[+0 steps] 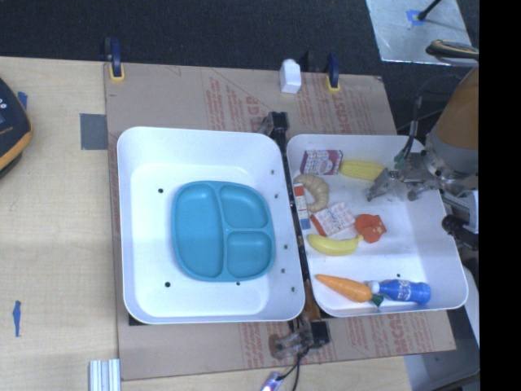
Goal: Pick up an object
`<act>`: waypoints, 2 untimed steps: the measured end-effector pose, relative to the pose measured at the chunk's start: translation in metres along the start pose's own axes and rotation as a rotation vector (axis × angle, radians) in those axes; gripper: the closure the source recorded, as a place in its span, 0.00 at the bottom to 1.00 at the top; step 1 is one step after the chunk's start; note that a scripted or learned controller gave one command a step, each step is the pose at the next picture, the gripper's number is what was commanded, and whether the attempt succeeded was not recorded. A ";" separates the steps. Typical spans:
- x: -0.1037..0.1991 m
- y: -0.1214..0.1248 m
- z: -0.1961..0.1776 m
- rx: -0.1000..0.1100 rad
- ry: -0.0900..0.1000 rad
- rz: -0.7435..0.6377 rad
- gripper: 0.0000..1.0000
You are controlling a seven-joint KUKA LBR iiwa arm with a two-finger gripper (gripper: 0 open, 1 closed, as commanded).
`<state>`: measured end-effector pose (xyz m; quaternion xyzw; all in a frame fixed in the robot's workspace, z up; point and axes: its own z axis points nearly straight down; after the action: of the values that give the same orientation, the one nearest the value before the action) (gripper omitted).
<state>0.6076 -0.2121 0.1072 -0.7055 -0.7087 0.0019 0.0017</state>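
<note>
1. Looking down on the table [57, 243], two white bins sit side by side on a sheet of cardboard [203, 96], and the action is on the right.
2. The arm [460, 125] reaches in from the right edge, with its end effector [389, 184] low over the upper part of the right bin [423, 251].
3. The metal fingers [379, 188] are spread apart in a splay, and nothing sits between them.
4. Just to the fingers' left lies a yellow corn cob [361, 169], close by but apart from them.
5. Further left in that same bin, a small pink and white carton [321, 163] rests near the top wall, with a tan pastry-like piece [313, 190] just below it.
6. Mid-bin there is a red and white packet [332, 219], a red tomato-like item [370, 227] beside it, and a yellow banana [334, 245] just below both.
7. Along the bottom wall, an orange carrot [343, 287] lies end to end with a blue bottle [401, 292].
8. None of these objects is lifted; every one rests on the bin floor.
9. Over in the left bin [138, 218], a blue divided plate [223, 230] lies flat in the middle.
10. Blue clamps [114, 57] pin the cardboard at the far edge, and a white clip-like piece [290, 75] stands between them.
</note>
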 end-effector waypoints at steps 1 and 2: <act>0.046 0.048 -0.060 -0.004 0.001 0.000 0.00; 0.084 -0.019 -0.012 0.001 0.000 0.001 0.00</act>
<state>0.5887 -0.1285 0.1196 -0.7057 -0.7085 0.0022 0.0023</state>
